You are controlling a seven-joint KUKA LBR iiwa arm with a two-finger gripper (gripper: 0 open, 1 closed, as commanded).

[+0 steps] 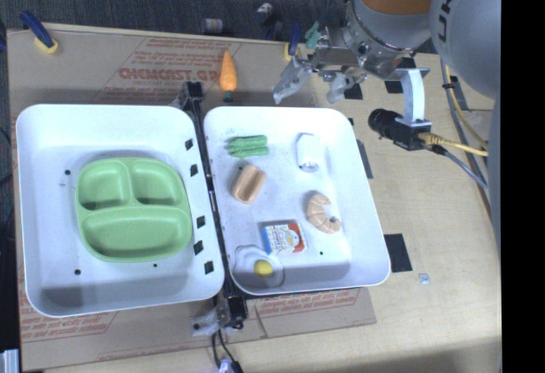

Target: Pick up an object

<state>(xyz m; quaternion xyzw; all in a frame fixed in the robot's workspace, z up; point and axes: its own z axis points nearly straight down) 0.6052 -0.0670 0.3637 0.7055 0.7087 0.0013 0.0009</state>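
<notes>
- The gripper (313,87) hangs over the cardboard sheet (153,73), just beyond the far rim of the right bin (368,218). Its two fingers (286,87) are spread well apart and point down. Nothing sits between them, so the hand is empty.
- No object has been lifted; every loose piece lies below the hand.
- Closest to the hand, just inside the rim on its near side, is a white cup (307,152) lying on its side, almost straight under the gripper.
- Near the cup, on the left as the camera sees it, a green bean pod (247,145) lies flat across the bin floor, down and to the left of the hand.
- Just nearer the camera than the pod is a tan bread roll (248,184), close to the pod but apart from it.
- Farther from the hand, toward the bin's near right part, rests a pale orange croissant (324,213).
- Left of the croissant and a little nearer the camera lies a small carton (282,238) with a red, white and blue face.
- Farthest from the hand in this bin, at the near left corner, is a fried egg toy (258,265), just beside the carton.
- To the left of the hand, outside both bins, a toy carrot (227,71) stands on the cardboard.
- Well apart from the hand, the left bin (34,261) holds a green divided plate (132,208), lying flat in its middle.
- At the far left corner of the bench rests a blue and yellow clamp (38,31).
</notes>
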